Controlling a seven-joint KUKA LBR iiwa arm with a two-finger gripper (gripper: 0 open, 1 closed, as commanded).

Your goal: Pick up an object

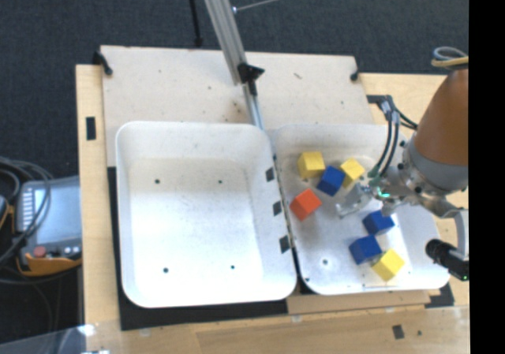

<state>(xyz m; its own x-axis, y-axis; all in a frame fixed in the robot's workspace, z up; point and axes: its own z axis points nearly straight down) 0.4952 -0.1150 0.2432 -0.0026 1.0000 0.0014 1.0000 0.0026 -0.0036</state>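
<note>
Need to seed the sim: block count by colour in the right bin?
Yellow blocks: 3
Blue blocks: 3
Orange block: 1
Total: 7, all in the right bin.

Two bins side by side on bench [91, 187], blocks [331, 180] scattered in right bin [331, 277], left bin [134, 281] beside it

The arm [442, 128] covers part of the right bin [331, 285].

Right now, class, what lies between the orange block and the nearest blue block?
Bare white bin floor separates the orange block from the blue block, seen in the camera view.
</note>
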